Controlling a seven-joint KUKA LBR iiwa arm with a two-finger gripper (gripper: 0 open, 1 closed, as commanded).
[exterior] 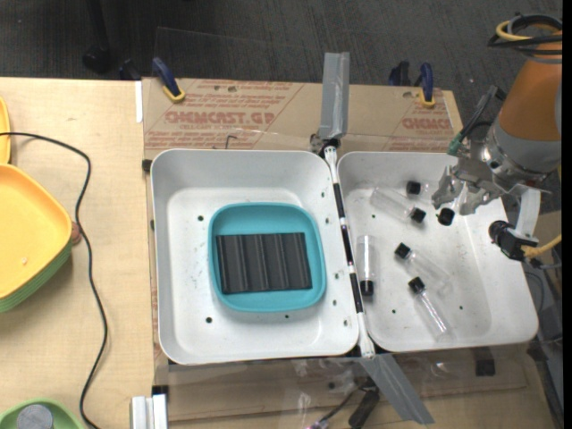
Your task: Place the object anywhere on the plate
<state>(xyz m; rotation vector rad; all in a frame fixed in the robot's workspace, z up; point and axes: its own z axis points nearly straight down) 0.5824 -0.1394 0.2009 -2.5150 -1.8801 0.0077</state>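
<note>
Worktop [71, 347]: pale wood, running from the left edge under both bins.
Cardboard sheet [232, 114]: brown, printed with red letters, lying flat behind and under the bins, held by two blue-and-yellow clamps [167, 77] at its far edge.
Left bin [174, 329]: shallow, white, on the cardboard; a teal plate [265, 259] with a dark ribbed middle sits inside.
Right bin [500, 311]: white, touching the left bin's side; clear tubes with black caps lie scattered inside.
Yellow dishes [27, 239]: stacked at the left edge.
Black cable [89, 266]: snaking across the wood.
</note>
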